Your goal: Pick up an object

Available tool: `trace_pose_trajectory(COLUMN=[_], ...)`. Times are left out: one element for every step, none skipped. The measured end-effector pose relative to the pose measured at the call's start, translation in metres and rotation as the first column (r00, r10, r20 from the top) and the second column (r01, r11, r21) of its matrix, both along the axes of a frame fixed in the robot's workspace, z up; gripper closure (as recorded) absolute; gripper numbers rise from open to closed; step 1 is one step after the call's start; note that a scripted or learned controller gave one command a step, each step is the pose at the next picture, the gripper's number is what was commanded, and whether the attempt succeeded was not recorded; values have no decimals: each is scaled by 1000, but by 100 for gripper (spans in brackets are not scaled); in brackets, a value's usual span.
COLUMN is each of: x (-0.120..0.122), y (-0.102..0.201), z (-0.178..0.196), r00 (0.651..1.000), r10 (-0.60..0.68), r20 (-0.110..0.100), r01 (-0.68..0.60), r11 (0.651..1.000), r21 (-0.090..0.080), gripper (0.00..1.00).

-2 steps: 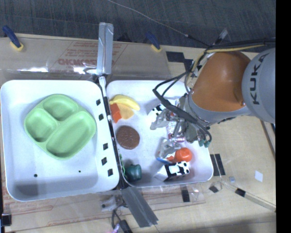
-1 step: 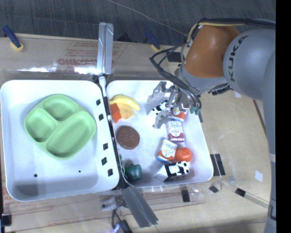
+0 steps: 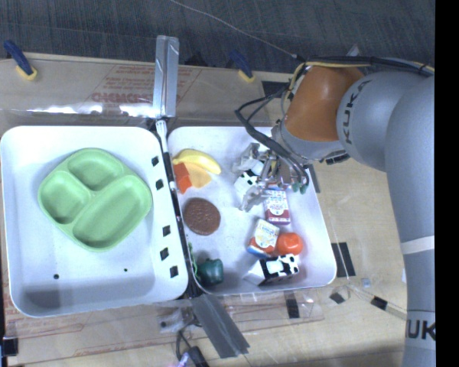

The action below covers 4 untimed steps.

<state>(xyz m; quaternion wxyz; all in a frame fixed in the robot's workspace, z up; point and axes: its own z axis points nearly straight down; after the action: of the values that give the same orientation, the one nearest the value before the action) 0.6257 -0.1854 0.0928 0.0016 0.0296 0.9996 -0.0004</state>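
Gripper low in the right bin, nothing visibly held.

You can't tell how far the gripper [image 3: 262,176] is spread; it sits among clutter beside the red-and-white carton [image 3: 278,206], near the yellow banana [image 3: 198,162]. Pick one target, probably that carton, centre over it, and keep clear of the brown disc [image 3: 203,215] and the right bin [image 3: 321,235] wall.

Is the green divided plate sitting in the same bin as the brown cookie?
No, the green divided plate lies in the left bin, while the brown cookie lies in the right bin.
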Motion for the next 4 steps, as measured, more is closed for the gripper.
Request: trace_pose_trajectory(x=[2, 10, 24, 14], y=[3, 51, 66, 42], z=[12, 122, 178, 159], r00=[1000, 993, 976, 981], r10=[9, -116, -218, -195], r20=[3, 10, 4, -3], r01=[-9, 116, 218, 195], r11=[1000, 993, 976, 981], r21=[0, 0, 1, 0], gripper=[100, 100, 100, 100])
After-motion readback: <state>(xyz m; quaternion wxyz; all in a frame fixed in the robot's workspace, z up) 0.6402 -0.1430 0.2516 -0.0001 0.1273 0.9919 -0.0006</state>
